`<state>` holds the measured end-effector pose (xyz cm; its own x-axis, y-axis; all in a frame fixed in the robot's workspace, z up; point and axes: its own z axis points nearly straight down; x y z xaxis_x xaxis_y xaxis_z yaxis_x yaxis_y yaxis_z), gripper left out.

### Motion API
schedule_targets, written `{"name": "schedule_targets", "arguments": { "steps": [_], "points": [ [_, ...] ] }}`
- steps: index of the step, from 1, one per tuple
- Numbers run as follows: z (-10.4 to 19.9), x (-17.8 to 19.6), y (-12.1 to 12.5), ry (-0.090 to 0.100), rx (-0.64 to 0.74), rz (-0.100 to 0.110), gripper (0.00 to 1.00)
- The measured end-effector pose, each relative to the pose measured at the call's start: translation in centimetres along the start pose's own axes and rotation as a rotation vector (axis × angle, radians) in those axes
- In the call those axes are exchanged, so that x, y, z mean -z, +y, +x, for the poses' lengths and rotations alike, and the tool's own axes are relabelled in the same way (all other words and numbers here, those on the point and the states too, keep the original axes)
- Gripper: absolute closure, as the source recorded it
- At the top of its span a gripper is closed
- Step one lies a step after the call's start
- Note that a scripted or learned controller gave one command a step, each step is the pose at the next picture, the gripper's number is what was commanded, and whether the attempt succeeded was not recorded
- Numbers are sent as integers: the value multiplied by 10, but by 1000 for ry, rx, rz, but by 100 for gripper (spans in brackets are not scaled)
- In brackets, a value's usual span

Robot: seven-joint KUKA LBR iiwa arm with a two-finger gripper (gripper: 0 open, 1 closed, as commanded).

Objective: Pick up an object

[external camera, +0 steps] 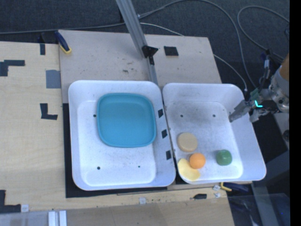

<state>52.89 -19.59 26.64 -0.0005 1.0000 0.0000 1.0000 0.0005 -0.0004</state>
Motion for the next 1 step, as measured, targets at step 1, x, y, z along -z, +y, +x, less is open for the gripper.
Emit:
{"name": "schedule_targets", "arguments": {
  "steps": [1],
  "points": [
    [0, 0, 0, 0, 0, 0, 0]
  ]
}}
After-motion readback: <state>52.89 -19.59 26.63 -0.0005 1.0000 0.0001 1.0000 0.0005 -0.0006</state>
